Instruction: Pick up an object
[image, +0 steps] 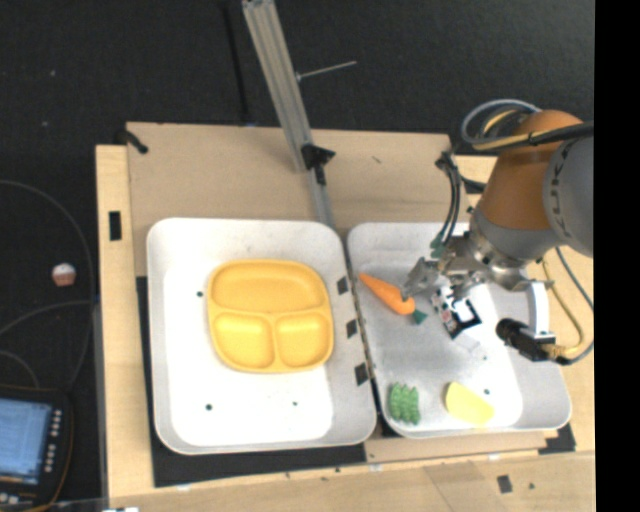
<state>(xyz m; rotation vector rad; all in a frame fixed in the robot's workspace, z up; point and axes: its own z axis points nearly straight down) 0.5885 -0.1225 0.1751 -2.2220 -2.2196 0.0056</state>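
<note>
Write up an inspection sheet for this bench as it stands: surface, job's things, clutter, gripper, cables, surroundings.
Surface: wooden bench bearing the left bin and the right bin, side by side.
Job's things: in the right bin, a carrot near its left wall, a green piece and a yellow piece along its near edge.
Clutter: a yellow divided plate in the left bin.
Gripper: gripper low over the right bin at the carrot's right end; finger state cannot be told.
Cables: dark cables run along the arm; thin cables lie on the floor at left.
Surroundings: dark floor, a metal pole, a screen at lower left.
</note>
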